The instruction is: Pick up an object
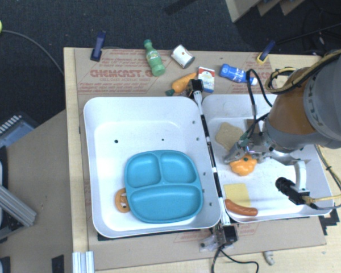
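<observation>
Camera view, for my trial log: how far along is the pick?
Done: the tool has reached into the right bin, right over the orange toy fruit. In hand: nothing visibly gripped; the fruit sits on the bin floor. Left: grasp and lift.

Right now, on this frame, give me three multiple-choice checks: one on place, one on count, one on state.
1. Where is the blue tray?
A. left bin
B. right bin
C. on the bench behind the bins

2. How many compartments does the tray have?
A. two
B. three
C. five

3. How does the green bottle sit?
A. upright in the right bin
B. lying on the bench behind the bins
C. standing on the tray

Answers:
1 A, the tray lies in the left bin, towards its front.
2 B, two small sections lie above one long one.
3 B, it lies on its side on the bench, beyond the bins' back rims.
</observation>
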